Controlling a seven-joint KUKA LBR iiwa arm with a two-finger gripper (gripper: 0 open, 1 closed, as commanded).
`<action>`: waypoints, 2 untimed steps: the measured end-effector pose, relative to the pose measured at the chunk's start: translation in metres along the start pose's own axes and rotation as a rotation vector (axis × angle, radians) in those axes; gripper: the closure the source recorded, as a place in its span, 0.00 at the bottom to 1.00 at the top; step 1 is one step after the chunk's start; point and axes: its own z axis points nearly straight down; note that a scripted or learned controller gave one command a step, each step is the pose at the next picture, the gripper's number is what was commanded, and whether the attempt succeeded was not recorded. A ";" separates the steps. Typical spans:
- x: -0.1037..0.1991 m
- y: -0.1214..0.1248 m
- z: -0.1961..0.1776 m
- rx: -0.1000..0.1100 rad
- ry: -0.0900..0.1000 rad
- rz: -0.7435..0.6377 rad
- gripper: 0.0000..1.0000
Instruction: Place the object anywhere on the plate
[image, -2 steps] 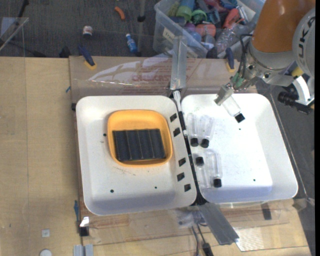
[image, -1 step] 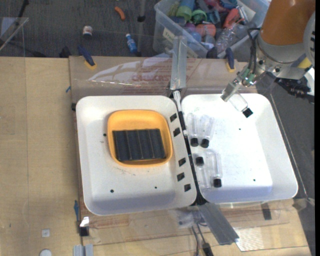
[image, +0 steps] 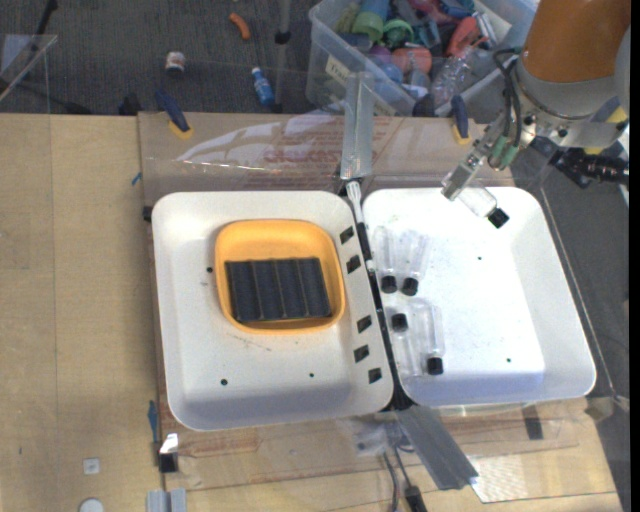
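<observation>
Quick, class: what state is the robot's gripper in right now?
The gripper: cannot be told from this view; a clear black-capped vial shows right by it.

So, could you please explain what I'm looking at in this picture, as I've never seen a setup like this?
It is one picture from a fixed camera above the bench, looking down at a slant. The grey and orange machine at the top right is a robot arm. Its gripper hangs over the far part of the right bin. The left bin holds an orange plate with a dark ribbed insert on it. Several small clear vials with black caps lie in the right bin, near its left side. One more such vial sits right at the gripper, but I cannot tell whether it is gripped.
</observation>
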 end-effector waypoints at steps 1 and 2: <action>0.002 0.000 -0.001 0.002 0.002 -0.017 1.00; 0.007 0.003 -0.014 -0.001 0.001 -0.013 1.00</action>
